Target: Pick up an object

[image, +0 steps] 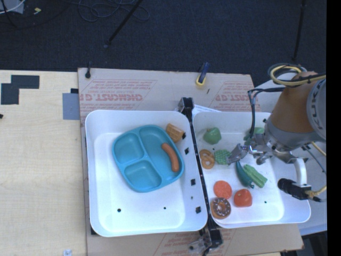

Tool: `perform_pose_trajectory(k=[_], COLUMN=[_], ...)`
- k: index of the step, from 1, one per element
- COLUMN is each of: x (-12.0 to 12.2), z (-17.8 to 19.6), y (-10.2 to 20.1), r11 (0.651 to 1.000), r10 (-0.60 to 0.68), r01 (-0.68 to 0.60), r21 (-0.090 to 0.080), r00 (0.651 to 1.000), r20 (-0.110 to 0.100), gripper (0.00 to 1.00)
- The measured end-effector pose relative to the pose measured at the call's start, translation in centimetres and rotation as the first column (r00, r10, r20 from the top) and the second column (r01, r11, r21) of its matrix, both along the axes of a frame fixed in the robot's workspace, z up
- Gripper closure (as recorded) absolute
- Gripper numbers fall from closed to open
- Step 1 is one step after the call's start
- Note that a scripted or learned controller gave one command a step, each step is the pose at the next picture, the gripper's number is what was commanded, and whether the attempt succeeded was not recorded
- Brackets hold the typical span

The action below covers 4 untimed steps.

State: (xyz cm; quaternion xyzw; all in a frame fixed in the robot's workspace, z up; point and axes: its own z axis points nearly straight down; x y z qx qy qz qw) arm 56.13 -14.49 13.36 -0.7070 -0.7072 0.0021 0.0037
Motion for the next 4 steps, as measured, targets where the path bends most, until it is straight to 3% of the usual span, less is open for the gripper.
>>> perform_pose_trajectory(k=[1, 2, 4], x=[0.3, 0.0, -0.4], z=[-4.4, -3.6, 7.1], y=[0.2, 0.1, 0.4], r11=[1.0, 1.0, 1.0], r10=[0.002, -0.004, 0.0], r01=[-0.002, 0.004, 0.0], r21=[-0.005, -0.001, -0.003], r00=[1.0, 1.0, 1.0], r20=[0.017, 0.004, 0.011], gripper=[0.0, 1.0, 1.0])
